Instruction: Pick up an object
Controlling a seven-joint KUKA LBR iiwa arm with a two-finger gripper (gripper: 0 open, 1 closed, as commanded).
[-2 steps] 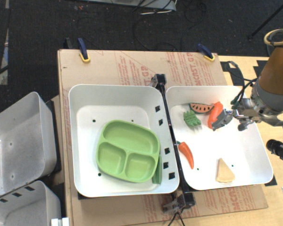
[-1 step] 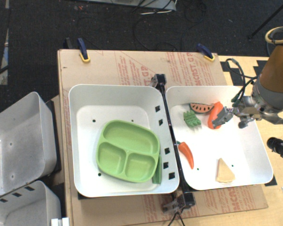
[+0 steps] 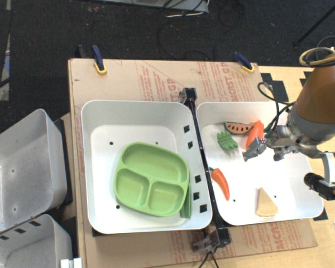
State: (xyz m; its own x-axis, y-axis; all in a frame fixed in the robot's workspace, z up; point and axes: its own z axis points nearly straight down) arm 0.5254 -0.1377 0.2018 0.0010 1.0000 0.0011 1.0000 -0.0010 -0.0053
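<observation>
both white bins point(image 3: 95, 149) are seen from one fixed camera set above the bench point(image 3: 156, 77), angled downward; the arm point(image 3: 318, 105) is admitted from the right.

Light green tray point(image 3: 151, 178) sitting in white bin point(image 3: 95, 149); red-orange pepper point(image 3: 220, 182), orange carrot point(image 3: 255, 133), red-and-green watermelon slice point(image 3: 238, 128), dark green leaf point(image 3: 227, 142), pale yellow cheese wedge point(image 3: 266, 203) showing against second white bin point(image 3: 301, 205); table point(image 3: 139, 82) showing tan with red print.

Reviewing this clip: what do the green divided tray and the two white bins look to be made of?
Green divided tray: probably moulded plastic, matte, with an even colour, rounded corners and three seamless compartments. The left bin and right bin: likely thin formed plastic, smooth and slightly glossy, with rolled rims and soft reflections; the view cannot rule out enamelled metal.
</observation>
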